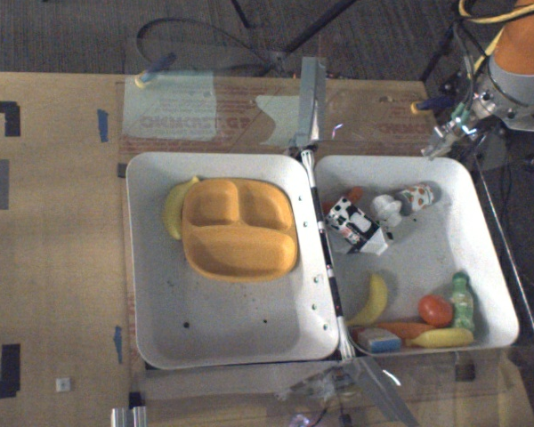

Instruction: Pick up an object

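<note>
Two white bins sit side by side; the left bin holds an orange divided tray lying over a yellow banana, perhaps as clutter. The right bin gathers small toys for picking, among them a black-and-white cow figure. The gripper hovers beyond the bin's rim, its state impossible to tell; the cow lies toward its 7 o'clock, well apart.

We are seeing two white bins sitting side by side on a tan bench, the left bin and right bin meeting at a central divider, with blue tape marks and black cables lying beyond them.
</note>
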Robot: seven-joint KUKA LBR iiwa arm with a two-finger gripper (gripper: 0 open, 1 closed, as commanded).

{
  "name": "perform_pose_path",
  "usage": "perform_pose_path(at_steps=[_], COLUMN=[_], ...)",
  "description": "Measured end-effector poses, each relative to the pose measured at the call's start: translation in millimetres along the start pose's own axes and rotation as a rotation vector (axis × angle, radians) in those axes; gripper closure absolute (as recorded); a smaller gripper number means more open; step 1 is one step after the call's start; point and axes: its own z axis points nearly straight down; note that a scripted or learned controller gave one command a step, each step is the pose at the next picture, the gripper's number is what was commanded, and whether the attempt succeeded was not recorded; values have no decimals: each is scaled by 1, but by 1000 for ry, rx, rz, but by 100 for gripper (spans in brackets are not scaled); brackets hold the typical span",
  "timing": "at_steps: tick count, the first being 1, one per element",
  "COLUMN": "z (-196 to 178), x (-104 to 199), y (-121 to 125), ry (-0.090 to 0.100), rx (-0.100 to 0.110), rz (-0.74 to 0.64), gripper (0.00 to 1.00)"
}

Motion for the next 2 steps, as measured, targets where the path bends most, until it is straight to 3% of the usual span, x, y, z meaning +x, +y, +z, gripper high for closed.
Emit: perform_pose_path(at_steps=[1,2], z=[-12,-44], x=[0,-49], y=[2,-20], ry=[-6,5], rx=[-6,4], rz=[-3,-200], gripper=[100,100])
